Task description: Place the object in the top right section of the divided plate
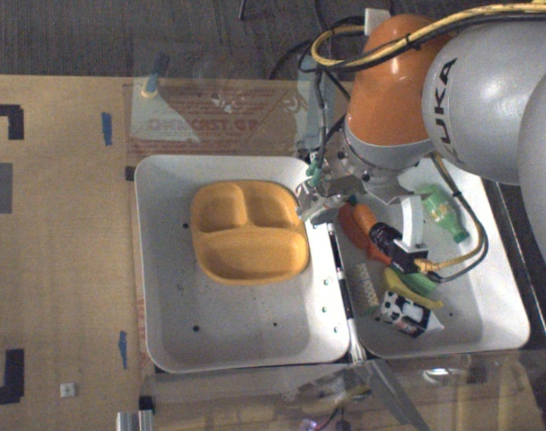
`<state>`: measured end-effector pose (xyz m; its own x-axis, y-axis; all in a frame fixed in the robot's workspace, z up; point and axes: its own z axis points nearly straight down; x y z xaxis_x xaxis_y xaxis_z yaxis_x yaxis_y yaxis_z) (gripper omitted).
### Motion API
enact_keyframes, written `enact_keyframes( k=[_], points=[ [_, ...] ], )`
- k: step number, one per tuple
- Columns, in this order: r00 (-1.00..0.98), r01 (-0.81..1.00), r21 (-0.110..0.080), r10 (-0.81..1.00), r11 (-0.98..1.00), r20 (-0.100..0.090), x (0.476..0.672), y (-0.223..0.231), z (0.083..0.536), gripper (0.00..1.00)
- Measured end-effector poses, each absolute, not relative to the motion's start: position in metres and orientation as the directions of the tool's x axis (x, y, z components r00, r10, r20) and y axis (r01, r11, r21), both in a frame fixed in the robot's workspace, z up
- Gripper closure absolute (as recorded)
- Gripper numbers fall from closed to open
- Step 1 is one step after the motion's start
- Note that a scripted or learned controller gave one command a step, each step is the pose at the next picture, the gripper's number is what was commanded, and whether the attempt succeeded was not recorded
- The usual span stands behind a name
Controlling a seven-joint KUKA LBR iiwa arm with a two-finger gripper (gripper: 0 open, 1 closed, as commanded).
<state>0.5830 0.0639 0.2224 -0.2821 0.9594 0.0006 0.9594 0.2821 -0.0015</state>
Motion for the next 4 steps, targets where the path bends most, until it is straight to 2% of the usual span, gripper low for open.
enact_keyframes(
  k=[1,2,3,4],
  points=[
    [-0.46,0.888,0.003,0.888,0.46,-0.001,0.576,0.12,0.273,1.0],
    [-0.574,0.819,0.0,0.819,0.574,0.0,0.531,0.019,0.235,1.0],
    [-0.684,0.729,0.003,0.729,0.684,-0.002,0.591,0.06,0.19,1.0],
    [-0.782,0.624,0.002,0.624,0.782,0.0,0.567,0.109,0.204,1.0]
  ],
)
